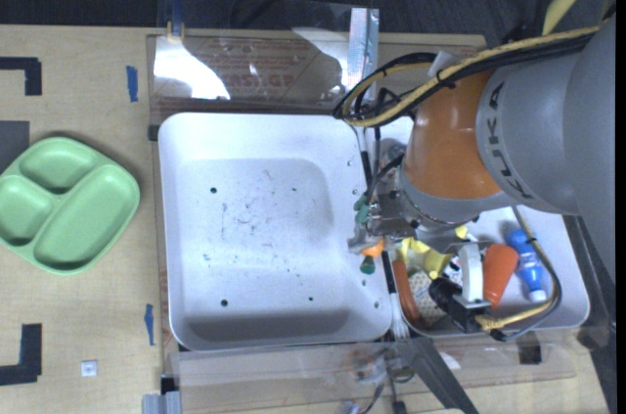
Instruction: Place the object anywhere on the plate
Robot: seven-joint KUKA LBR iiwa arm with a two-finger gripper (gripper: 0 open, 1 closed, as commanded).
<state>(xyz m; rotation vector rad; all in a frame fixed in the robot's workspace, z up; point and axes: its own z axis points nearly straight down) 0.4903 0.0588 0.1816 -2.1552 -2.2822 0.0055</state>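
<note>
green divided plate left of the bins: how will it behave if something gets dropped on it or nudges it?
The green plate looks like thin moulded plastic, so probably light and stiff. It sits flat on smooth bench wood, so it may slide rather than tip. Raised dividers should stop small things rolling off.

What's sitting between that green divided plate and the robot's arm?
In the camera view, the left white bin lies between the green divided plate and the arm, its floor scuffed, plus a strip of bare wooden bench.
</note>
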